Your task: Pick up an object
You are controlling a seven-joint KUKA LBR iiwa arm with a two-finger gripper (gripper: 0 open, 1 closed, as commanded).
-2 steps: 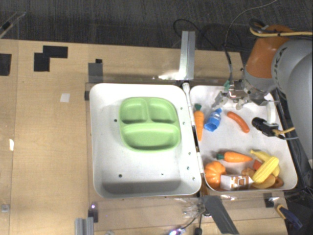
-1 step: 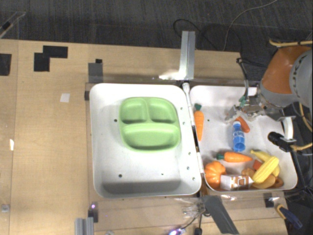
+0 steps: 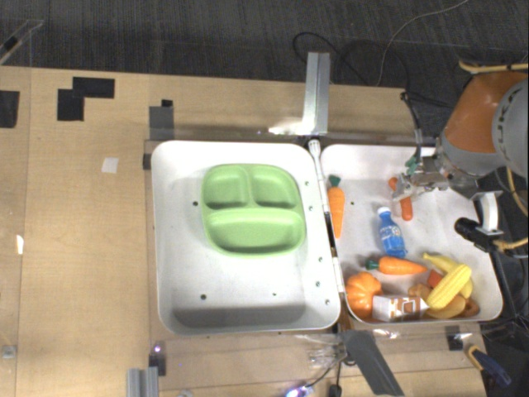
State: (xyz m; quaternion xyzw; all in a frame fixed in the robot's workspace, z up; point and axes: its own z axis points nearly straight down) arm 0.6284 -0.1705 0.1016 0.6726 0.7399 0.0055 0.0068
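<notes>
While the wooden surface carries two white bins side by side, the right bin serves as the landmark. Just left of it, touching along the shared rim, sits the left bin, with one green divided plate lying in it. The grey arm, orange-banded, reaches over the right bin's far right corner, and its gripper hangs low inside that bin. How wide the fingers stand cannot be told; a small orange-red piece lies right at their tips, contact unclear. Inside the right bin: one blue bottle near the middle, two carrots, one against the left wall, another toward the near wall, one corn cob, one banana, one small pumpkin.
</notes>
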